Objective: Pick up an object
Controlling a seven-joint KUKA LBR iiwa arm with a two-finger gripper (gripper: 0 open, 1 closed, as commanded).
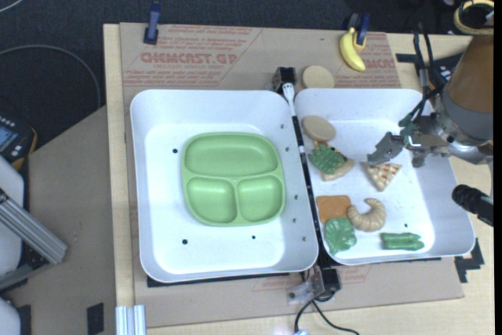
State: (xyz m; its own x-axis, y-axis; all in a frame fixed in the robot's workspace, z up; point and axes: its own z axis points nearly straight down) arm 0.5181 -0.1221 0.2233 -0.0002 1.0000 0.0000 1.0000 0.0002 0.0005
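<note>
My gripper (397, 156) hangs over the upper middle of the right bin (439, 192), open, with nothing between its fingers. Just below its tips lies a pizza slice (384, 175). Other toy foods lie in that bin: a round beige cookie (318, 127), a green leafy piece on a biscuit (328, 162), an orange toast (332, 207), a croissant (369, 214), a green leaf (340, 234) and green beans (402, 242).
The left bin (157, 192) holds a green divided plate (233, 177). Behind the bins, on the cardboard, lie a yellow banana (352, 51) and a beige disc (318, 77). The arm's grey body (474, 102) fills the right side.
</note>
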